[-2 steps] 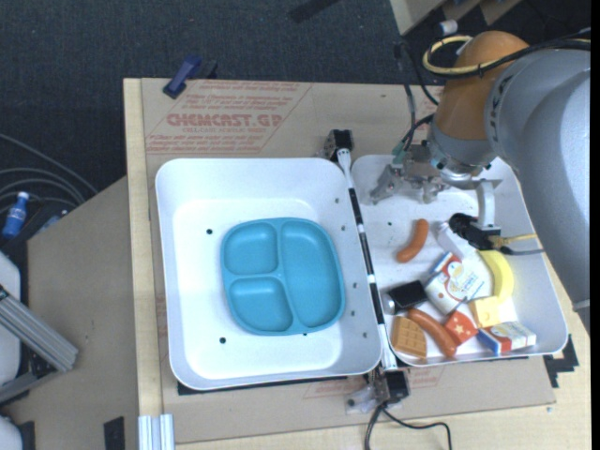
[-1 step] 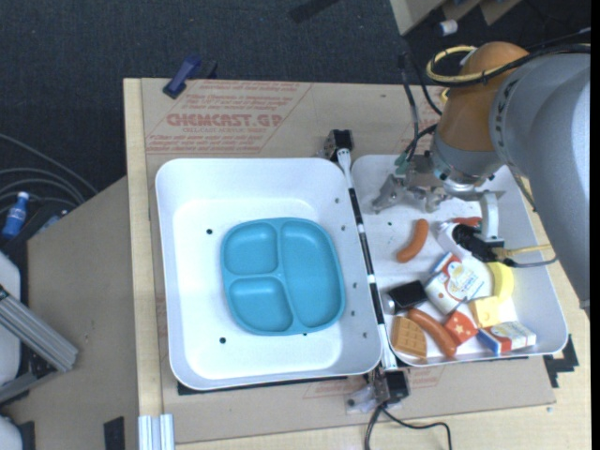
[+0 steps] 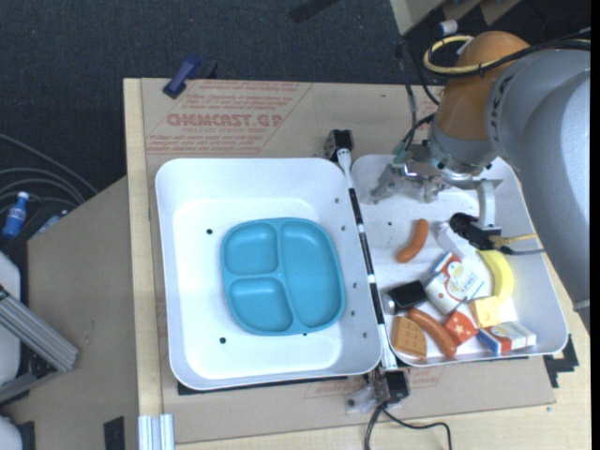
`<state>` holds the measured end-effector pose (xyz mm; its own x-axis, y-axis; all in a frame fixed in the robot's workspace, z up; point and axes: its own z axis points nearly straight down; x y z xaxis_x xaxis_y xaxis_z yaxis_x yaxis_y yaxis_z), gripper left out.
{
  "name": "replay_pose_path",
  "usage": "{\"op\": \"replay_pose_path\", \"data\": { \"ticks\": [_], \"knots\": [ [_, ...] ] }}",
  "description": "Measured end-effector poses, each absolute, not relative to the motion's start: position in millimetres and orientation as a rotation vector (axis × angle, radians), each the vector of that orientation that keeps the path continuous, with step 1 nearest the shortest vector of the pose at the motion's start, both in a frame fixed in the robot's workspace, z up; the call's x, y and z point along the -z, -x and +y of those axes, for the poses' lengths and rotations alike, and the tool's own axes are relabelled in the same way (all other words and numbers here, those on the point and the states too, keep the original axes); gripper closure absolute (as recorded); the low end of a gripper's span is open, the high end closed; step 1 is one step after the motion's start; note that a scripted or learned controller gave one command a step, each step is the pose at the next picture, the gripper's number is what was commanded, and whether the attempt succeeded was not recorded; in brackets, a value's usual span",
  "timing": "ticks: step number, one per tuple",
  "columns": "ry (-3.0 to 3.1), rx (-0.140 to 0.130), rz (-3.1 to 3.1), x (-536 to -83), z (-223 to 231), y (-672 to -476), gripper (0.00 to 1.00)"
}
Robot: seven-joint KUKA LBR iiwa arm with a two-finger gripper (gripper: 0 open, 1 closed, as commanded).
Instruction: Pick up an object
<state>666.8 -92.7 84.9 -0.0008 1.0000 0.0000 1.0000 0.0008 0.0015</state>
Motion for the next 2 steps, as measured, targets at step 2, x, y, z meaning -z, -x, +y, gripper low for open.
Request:
{"op": "replay_pose_path", "data": {
  "ticks": [2],
  "knots": [
    [-2.221,-0.001,2.221,-85.0,-91.6,-666.7,0.00]
  ]
}}
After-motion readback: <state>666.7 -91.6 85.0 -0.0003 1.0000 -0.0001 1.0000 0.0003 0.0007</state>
